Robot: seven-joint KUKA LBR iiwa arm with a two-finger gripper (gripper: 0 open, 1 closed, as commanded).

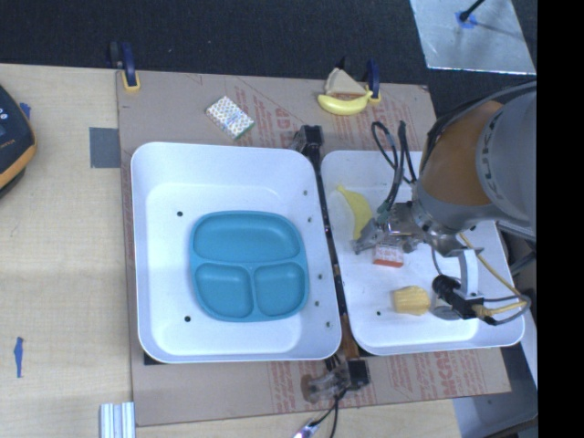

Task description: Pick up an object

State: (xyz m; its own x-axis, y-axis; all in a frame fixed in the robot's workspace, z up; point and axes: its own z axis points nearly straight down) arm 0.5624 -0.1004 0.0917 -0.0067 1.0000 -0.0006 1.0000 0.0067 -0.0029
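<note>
Corn piece [411, 300] beside red-white packet [389, 256]

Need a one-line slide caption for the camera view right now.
Arm low over the right bin, gripper by a yellow wedge and red-white packet; blue tray in the left bin.

Glossy white plastic bins [155, 327]; smooth blue plastic tray [248, 265]; matt cardboard underlay [274, 108].

In the right bin [365, 331] lie three small things: a yellow curved strip [356, 210] near its left wall, a small white and red packet [389, 256] just beside the arm's tip, and a yellow chunk [411, 300] lying flat nearer the front.
</note>
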